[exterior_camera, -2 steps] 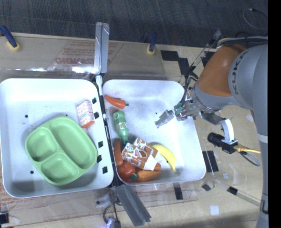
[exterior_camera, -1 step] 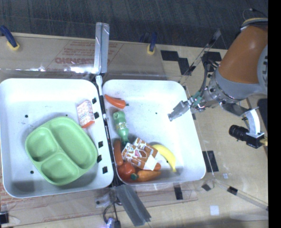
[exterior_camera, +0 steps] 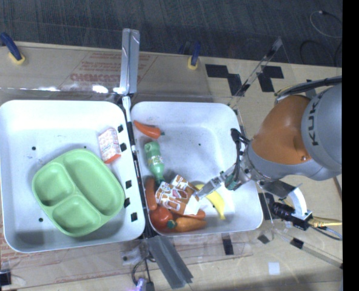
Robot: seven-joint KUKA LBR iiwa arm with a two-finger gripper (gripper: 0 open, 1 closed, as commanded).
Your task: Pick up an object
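Here, at the near edge of the right bin (exterior_camera: 246,162), a heap of toy food lies together: a carrot (exterior_camera: 188,224), a red pepper (exterior_camera: 160,217), a printed snack carton (exterior_camera: 174,196) and a banana (exterior_camera: 216,204). The claw (exterior_camera: 211,187) reaches in from the right and sits low at the banana's upper end, touching it; whether its tips are spread or pressed together cannot be told. Farther back stand a green bottle (exterior_camera: 154,158) and an orange chili pepper (exterior_camera: 147,128). In the left bin (exterior_camera: 22,138) lie a green divided plate (exterior_camera: 77,191) and a small packet (exterior_camera: 108,144).
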